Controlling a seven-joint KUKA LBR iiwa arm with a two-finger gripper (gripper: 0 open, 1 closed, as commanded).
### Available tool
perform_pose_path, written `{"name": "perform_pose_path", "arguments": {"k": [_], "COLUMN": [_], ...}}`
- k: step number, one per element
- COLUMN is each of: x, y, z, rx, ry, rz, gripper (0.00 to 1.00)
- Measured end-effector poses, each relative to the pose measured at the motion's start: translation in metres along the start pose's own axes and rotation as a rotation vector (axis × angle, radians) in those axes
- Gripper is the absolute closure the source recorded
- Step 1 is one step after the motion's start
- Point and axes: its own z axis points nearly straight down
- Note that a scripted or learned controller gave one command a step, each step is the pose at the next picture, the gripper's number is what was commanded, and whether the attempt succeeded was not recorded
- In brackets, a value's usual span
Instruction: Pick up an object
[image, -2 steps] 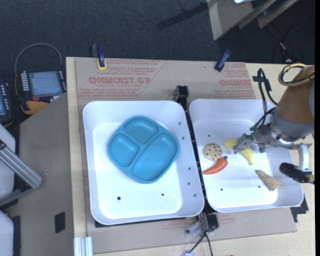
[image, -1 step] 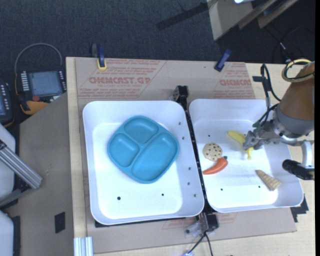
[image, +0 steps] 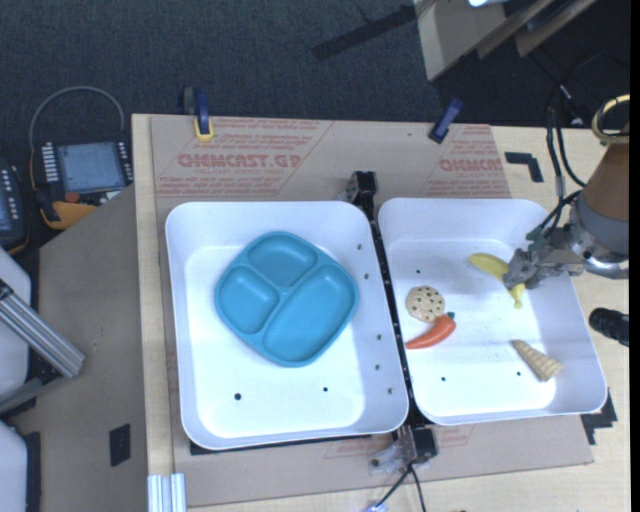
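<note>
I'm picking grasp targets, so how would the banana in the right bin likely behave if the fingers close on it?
The banana looks like a small, smooth toy, so probably light and somewhat slippery. Its curved, rounded body may pivot or skid on the right bin floor when nudged. The gripper sits at its right end, so an end pinch could let it swing.

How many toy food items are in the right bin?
4: banana by the gripper, cookie and chili pepper near the middle, cone at the front.
</note>
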Motion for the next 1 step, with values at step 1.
{"name": "perform_pose_path", "arguments": {"k": [1], "x": [-0.0003], "y": [-0.0006], "z": [-0.0623], "rx": [-0.003], "ry": [-0.001], "rz": [-0.001], "gripper": [1.00]}}
